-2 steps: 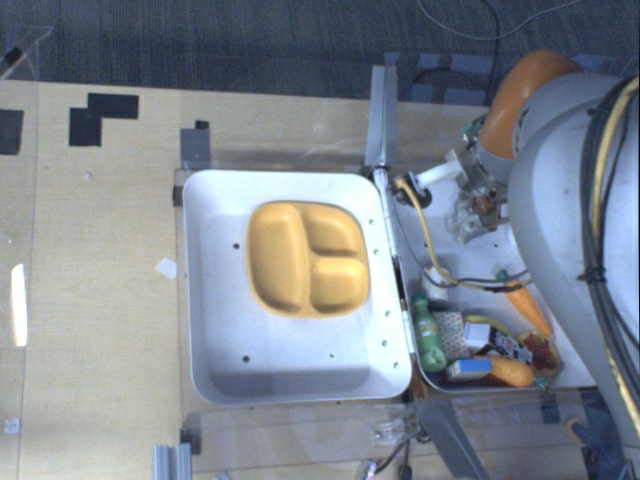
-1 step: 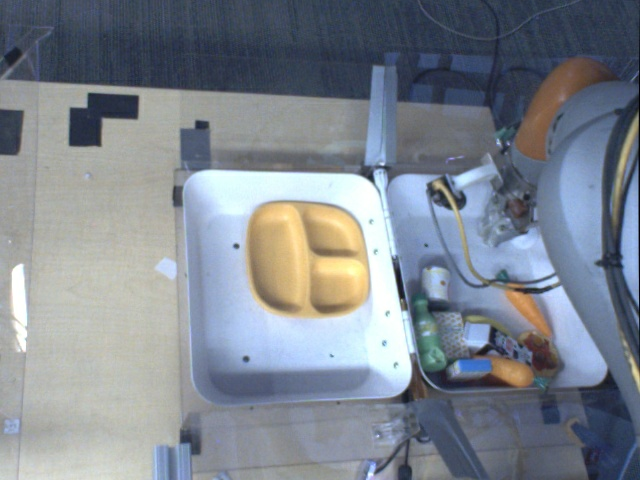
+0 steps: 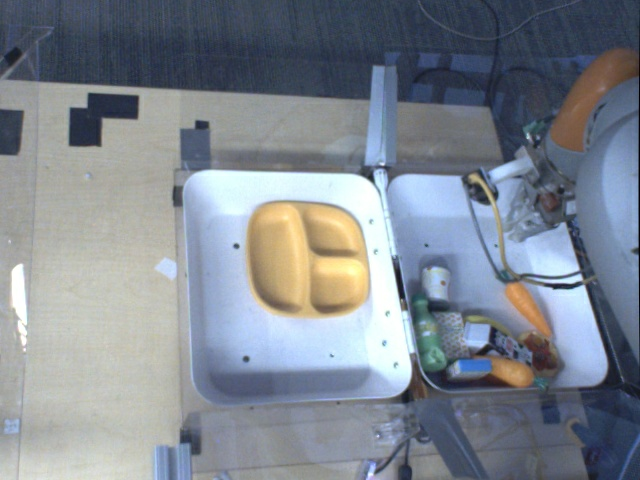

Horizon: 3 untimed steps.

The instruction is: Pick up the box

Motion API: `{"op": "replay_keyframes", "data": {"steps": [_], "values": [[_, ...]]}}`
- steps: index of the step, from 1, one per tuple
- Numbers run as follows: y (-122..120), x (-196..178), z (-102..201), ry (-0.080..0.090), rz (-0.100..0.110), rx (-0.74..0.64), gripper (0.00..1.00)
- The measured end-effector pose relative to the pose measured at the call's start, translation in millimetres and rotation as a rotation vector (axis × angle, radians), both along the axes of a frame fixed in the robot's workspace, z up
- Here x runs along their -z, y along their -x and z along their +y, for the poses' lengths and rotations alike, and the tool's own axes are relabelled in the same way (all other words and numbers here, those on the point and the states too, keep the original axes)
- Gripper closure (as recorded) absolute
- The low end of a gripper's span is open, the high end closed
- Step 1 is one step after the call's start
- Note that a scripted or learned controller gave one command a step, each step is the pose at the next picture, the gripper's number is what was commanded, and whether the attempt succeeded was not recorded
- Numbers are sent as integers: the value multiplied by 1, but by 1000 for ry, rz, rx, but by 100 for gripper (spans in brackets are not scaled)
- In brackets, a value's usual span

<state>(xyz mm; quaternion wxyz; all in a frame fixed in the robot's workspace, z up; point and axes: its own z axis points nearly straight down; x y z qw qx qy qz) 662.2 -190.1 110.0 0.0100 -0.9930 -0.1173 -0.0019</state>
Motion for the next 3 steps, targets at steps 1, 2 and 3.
{"op": "replay_keyframes", "data": {"steps": [1, 2, 3], "values": [[-3, -13, 3, 1, -6, -9, 100], [-5, -26, 4, 1, -10, -18, 100], [39, 22, -13, 19, -5, 15, 100]]}}
